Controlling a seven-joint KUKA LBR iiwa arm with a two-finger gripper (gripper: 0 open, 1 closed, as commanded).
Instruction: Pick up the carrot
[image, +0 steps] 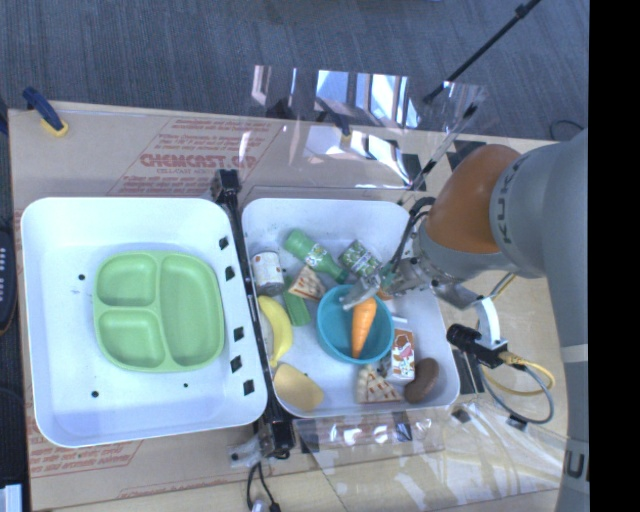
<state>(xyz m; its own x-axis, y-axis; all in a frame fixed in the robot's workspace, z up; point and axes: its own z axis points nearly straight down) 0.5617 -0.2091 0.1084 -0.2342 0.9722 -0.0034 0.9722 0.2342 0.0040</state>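
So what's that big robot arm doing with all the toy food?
The grey robot arm is reaching into the right bin, which is full of toy food. Its gripper sits right by the top of the carrot, which lies in a blue bowl. The carrot hasn't been lifted yet. A banana lies nearby. The left bin holds a green plate.

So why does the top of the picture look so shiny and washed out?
In the camera view, a clear plastic sheet behind the right bin mirrors bright light as white glare; wrinkled film along the front edge glints too. The carrot in the blue bowl stays evenly lit and fairly sharp.
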